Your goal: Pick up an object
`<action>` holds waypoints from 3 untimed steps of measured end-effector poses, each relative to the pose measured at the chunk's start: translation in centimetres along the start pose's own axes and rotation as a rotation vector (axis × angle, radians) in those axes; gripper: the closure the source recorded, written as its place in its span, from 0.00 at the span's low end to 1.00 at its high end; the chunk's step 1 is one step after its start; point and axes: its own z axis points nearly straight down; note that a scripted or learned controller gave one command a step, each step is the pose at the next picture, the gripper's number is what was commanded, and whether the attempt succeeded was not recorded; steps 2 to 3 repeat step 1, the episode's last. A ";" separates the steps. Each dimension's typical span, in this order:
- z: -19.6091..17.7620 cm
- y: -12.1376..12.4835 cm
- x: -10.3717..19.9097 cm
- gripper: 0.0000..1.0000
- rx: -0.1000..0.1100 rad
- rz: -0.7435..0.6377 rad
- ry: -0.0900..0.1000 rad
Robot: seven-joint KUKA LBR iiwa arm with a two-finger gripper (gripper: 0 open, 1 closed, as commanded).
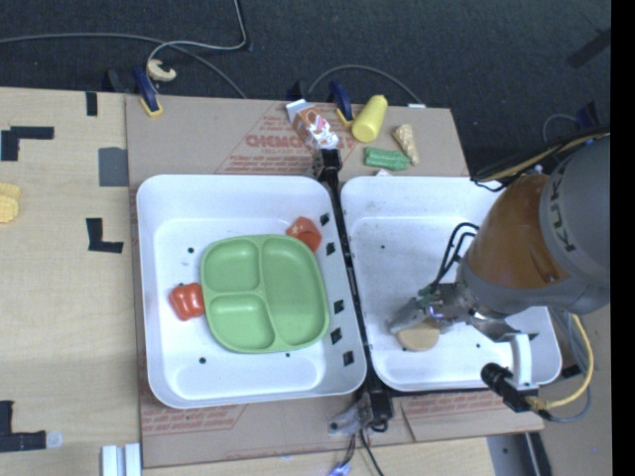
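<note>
Apparently mid-attempt, the grey two-finger gripper (415,317) (grip state unclear) touches a tan rounded lump (418,338), nothing lifted yet.

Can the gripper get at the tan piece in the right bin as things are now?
Probably yes. The gripper is low in the right bin, right beside the tan piece, and nothing else lies between them.

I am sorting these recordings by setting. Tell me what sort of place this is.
Probably a robotics lab bench set up for picking trials. A robot arm reaches into one of two white bins clamped side by side on cardboard. Toy food, such as a yellow bottle, lies around, and loose cables run across the dark floor.
</note>
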 end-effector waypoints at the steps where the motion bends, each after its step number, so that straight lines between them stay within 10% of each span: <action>1: -8.8 0.6 7.4 1.00 -0.001 -0.003 0.000; 3: -8.8 0.6 7.4 1.00 -0.001 -0.003 0.000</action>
